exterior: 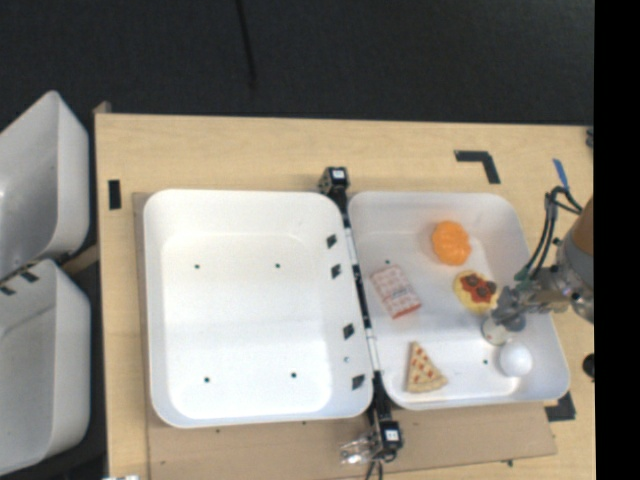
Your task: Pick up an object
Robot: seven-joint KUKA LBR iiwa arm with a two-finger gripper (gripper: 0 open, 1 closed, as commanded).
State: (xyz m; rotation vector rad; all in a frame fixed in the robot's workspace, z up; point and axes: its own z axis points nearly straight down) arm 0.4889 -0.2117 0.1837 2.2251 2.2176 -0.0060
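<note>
The right bin [400, 208] holds several small items. An orange ball [451, 241] lies near the back, a pink-and-white packet [396, 291] sits left of centre, and a pizza-slice toy [424, 369] rests at the front. A small yellow piece with red topping [474, 290] lies right of centre, and a white ball [515, 359] sits in the front right corner. My gripper [498, 322] reaches in from the right edge, low between the yellow-and-red piece and the white ball. Nothing shows between its tips.
The left bin [160, 218] lies beside the right one, joined along a hinged middle strip [352, 298]. Black clips [334, 179] sit at both ends of that strip. Wooden bench [250, 148] surrounds both bins. White blocks [35, 178] stand at far left.
</note>
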